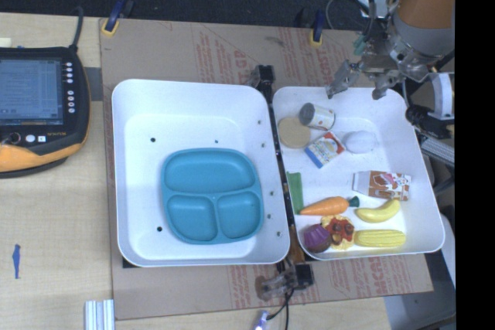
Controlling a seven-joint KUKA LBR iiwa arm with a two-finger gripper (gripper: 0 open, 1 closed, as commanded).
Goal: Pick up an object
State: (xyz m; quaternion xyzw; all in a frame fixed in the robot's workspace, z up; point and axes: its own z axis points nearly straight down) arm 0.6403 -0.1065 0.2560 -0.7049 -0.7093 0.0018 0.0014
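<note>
the gripper hangs with fingers spread wide and nothing between them, over the far rim of the right bin, likely lining up a drop. nearest candidate, a small can, lies tipped just below.

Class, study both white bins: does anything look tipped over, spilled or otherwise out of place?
One thing: the small grey cylindrical can in the right white bin lies on its side, not upright, beside a tan round disc. Nothing looks spilled; the blue divided plastic tray sits flat.
</note>
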